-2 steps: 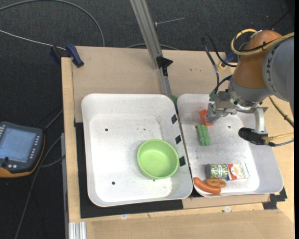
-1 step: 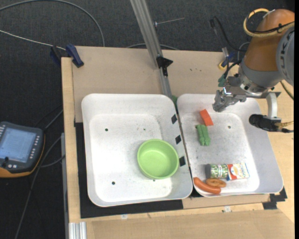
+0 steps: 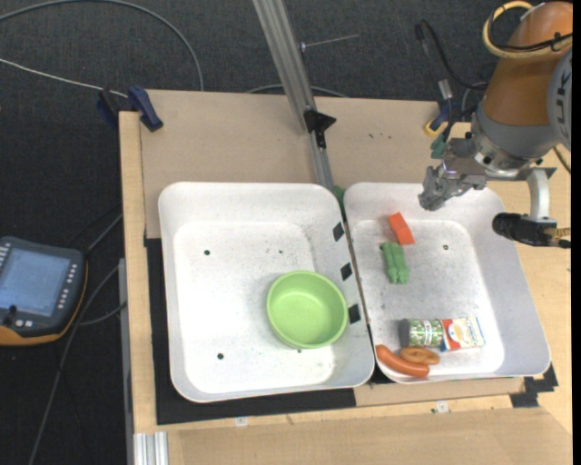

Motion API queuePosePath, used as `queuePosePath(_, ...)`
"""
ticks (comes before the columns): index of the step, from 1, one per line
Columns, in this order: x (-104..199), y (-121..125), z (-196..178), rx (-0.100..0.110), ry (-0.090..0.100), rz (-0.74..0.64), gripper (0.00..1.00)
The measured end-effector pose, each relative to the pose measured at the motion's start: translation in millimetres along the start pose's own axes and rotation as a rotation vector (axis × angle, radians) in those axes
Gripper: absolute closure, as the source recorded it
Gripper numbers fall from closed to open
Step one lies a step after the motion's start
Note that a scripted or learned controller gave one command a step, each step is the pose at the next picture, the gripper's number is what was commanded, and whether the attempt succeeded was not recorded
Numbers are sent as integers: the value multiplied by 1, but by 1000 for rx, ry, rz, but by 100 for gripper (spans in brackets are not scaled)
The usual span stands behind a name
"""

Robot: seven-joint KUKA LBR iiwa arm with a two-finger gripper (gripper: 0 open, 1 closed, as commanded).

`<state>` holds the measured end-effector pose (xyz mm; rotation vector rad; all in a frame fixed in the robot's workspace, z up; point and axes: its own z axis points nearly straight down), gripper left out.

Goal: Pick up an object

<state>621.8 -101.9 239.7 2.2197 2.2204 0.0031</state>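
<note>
Orange block (image 3: 400, 228) lies loose in the right bin (image 3: 508, 272), just below and left of the gripper (image 3: 436, 195); likely the nearest pick. Gripper hangs above the bin's top edge; open or closed, cannot tell. Green block (image 3: 395, 262), carton (image 3: 442, 333) and sausage (image 3: 402, 361) lie further below. Left bin (image 3: 191, 272) holds a green bowl (image 3: 307, 309).

We looked at a robot laboratory. A plywood bench (image 3: 236, 127) stood on dark carpet (image 3: 54, 163), loose cables (image 3: 136, 18) ran over the floor, a teach pendant (image 3: 36, 289) lay at the left, and an aluminium camera pole (image 3: 290, 64) rose behind two white bins (image 3: 182, 204).
</note>
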Motion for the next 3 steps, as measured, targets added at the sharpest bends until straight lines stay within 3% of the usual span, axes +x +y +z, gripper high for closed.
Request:
queuePosePath(2, 101, -15, 17, 3, 1, -4, 100)
queuePosePath(3, 154, -21, 2, 1, 2, -5, 100)
